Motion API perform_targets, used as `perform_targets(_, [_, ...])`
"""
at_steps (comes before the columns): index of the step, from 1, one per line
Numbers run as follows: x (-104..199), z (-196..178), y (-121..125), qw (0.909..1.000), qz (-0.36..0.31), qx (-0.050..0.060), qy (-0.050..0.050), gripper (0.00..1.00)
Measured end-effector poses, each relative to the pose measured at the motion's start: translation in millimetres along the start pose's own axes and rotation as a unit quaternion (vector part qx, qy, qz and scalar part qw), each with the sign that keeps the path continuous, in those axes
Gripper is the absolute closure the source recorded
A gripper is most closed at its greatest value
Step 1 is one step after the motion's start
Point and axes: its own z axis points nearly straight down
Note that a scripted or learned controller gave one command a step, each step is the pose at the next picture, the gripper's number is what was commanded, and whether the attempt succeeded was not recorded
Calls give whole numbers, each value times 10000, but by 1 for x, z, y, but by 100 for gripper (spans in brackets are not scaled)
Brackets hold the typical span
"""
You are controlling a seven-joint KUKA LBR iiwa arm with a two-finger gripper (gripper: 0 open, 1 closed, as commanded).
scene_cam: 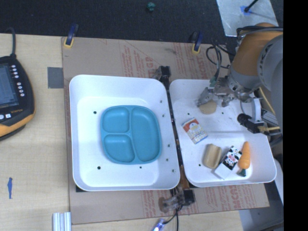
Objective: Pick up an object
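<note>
My gripper (208,99) hangs over the back left part of the right bin (219,179). A small tan object (208,108) lies directly at its tip, touching or nearly touching it. Further forward in that bin lie a red and white carton (194,130), a tan roll (211,156), a black and white box (231,159) and an orange carrot (245,156). The grey arm with its orange band (255,44) comes in from the right.
The left bin (86,172) holds a blue divided plate (131,134). A teach pendant (12,93) lies on the bench at far left. Clamps (71,35) hold the cardboard sheet at the back. Cables (216,57) loop beside the wrist.
</note>
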Motion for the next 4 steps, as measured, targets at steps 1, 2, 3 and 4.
perform_targets(1, [8, 0, 0, 10000, -12, 16, 3, 0])
perform_targets(2, [-1, 0, 0, 10000, 2, 0, 0, 0])
perform_targets(3, [13, 0, 0, 10000, -16, 19, 2, 0])
perform_targets(4, [0, 0, 0, 10000, 1, -1, -1, 0])
